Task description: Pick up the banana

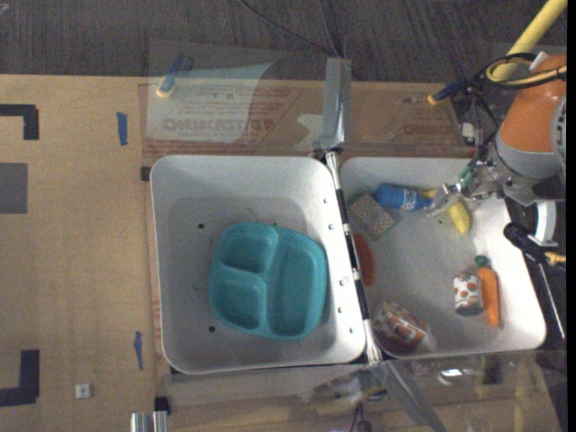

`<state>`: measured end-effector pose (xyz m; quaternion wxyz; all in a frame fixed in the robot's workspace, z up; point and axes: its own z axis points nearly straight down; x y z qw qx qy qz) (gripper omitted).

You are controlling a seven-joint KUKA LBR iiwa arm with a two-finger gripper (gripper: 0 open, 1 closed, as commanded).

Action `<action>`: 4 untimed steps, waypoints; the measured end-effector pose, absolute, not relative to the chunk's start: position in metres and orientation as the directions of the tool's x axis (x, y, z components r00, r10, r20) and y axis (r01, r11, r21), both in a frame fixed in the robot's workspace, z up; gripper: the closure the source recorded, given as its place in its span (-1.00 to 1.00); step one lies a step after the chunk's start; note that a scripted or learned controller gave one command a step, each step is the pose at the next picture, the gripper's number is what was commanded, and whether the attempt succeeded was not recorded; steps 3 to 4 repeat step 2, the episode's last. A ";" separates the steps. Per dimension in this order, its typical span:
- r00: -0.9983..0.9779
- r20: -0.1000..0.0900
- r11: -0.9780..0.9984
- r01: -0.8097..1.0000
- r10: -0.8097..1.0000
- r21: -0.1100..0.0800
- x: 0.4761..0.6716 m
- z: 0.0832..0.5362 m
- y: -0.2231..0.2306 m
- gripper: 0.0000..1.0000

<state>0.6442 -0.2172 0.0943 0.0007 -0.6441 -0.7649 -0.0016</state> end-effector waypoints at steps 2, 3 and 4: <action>-0.195 -0.002 0.195 0.981 0.981 0.000 0.669 0.224 -0.178 1.00; -0.195 -0.002 0.195 0.981 0.981 0.000 0.669 0.224 -0.178 1.00; -0.195 -0.002 0.195 0.981 0.981 0.000 0.669 0.224 -0.178 1.00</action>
